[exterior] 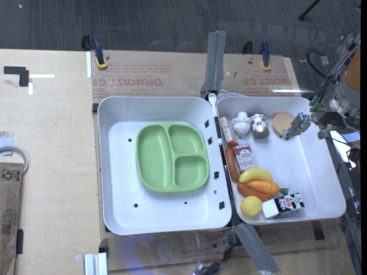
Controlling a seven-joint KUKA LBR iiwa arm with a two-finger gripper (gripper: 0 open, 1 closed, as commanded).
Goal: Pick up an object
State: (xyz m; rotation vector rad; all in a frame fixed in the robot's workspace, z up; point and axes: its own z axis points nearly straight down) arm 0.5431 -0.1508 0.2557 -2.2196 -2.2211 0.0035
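Tan round disc (282,123) in your right bin's (321,171) back corner sits just left of the gripper (295,128), whose fingers look spread with nothing between them.

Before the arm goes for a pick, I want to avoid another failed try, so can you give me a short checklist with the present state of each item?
1. Tool carries nothing already: cannot tell, the view is too small there.
2. Tool over the bin with the objects: ok, it sits above the right bin, near its upper right part.
3. Nearest target free to reach: ok, the round tan disc lies just left of the tool, apart from the other items.
4. Other objects well spaced: not ok, the banana, carrot and lemon crowd together along the left wall.
5. Left bin holds a drop spot: ok, a green divided plate lies there.
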